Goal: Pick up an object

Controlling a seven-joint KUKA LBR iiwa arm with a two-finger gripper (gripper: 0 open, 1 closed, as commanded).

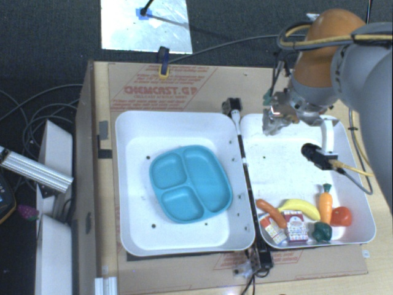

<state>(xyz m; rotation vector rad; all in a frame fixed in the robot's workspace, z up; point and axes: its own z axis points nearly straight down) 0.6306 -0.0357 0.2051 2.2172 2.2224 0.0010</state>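
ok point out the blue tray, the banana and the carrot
blue tray [190, 183], camera view, middle where its compartments meet
banana [301, 208], camera view, middle of its curve
carrot [325, 206], camera view, orange body

From my remote station I see a cardboard sheet [161, 88] with red lettering lying under two white bins. The left bin [132, 140] contains a blue divided plate [190, 182] with three compartments, lying flat near the bin's middle. The right bin [362, 217] sits just beside it, their inner rims touching along a central seam. A blue-and-yellow clamp [163, 62] grips the cardboard's far edge. Beyond it, a shiny square sheet [145, 17] lies on the dark carpet [43, 35]. Loose black cables [34, 112] trail at left, near a silver metal rail [34, 169].
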